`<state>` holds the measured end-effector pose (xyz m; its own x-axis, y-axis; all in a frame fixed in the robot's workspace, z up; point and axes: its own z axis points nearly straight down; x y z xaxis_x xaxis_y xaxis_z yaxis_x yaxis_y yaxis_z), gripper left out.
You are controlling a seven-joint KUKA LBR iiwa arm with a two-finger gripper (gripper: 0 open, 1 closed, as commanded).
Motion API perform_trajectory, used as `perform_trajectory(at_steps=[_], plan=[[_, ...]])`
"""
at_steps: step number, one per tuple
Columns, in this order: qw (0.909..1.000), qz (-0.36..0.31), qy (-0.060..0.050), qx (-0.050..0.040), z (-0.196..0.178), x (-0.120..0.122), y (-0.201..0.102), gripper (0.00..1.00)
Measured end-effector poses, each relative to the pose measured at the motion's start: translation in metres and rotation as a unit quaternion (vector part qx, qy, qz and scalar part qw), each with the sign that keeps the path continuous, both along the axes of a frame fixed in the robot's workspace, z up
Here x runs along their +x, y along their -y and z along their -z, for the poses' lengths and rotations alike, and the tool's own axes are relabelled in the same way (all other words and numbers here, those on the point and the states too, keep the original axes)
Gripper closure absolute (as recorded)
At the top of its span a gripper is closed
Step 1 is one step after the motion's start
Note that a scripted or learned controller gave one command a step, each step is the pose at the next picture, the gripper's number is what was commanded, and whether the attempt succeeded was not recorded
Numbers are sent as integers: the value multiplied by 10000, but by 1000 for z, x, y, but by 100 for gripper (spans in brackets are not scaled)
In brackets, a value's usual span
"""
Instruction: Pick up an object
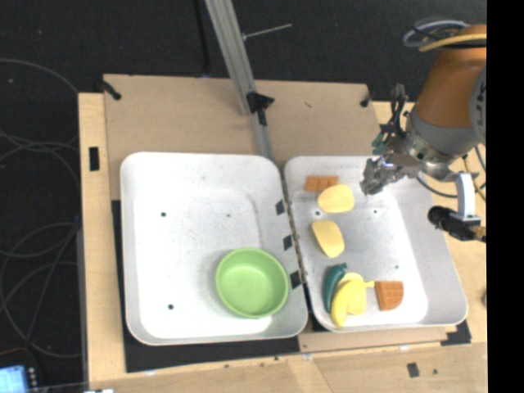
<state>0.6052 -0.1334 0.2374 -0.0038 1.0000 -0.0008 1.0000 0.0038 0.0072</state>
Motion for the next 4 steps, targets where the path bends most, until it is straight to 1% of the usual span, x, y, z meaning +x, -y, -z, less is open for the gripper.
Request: perform_trajectory(at_steps=[1,2,3,4], plan=[[10000,-2,-4,1,-44,1,1,100],[10000,-8,-35,1,-27,7,-51,100],[10000,6,-29,4,-31,14,-96,100],[10000,-14,-38,6,-23,13,-154,100]])
